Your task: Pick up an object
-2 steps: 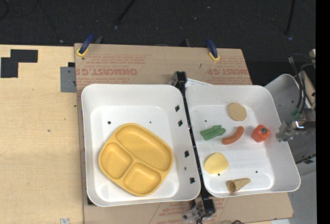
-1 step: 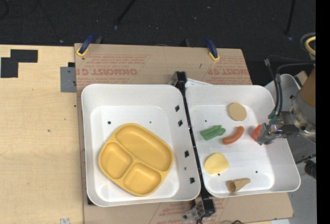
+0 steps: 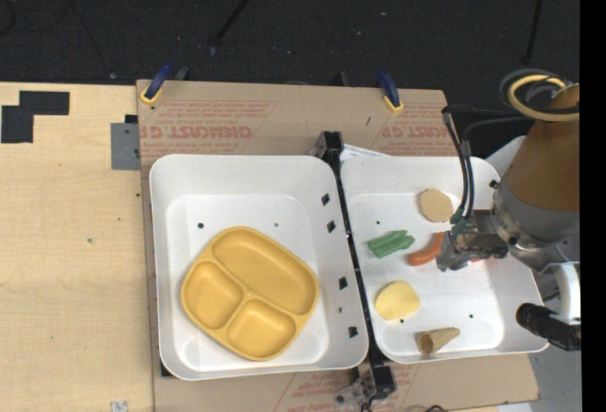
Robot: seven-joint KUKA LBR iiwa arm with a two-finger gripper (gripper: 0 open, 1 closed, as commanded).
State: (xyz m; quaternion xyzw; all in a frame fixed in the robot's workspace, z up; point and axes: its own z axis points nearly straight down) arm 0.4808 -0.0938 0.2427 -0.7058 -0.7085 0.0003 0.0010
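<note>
Claw [image 3: 461, 251] position was low in the right bin [image 3: 478, 325], at the right end of the carrot [image 3: 423, 256]. Finger opening could not be determined; the wrist hardware obscured the tips, and no object was visibly held. The step in hand was judged to be the approach to a grasp, with the carrot as the probable target. The next move would call for the tips to straddle the carrot's narrow body before closing, then a vertical lift. The carrot was a small orange piece, smooth and tapered. Just beside it lay a green pod [image 3: 389, 242], flat and ridged. A tan disc [image 3: 436, 205] sat near the far wall, a pale yellow lump [image 3: 397, 300] lay nearer the divider, and a brown cone [image 3: 437, 339] lay at the near wall. The left bin [image 3: 180, 202] held a glossy yellow tray [image 3: 248, 304] with three compartments.
</note>
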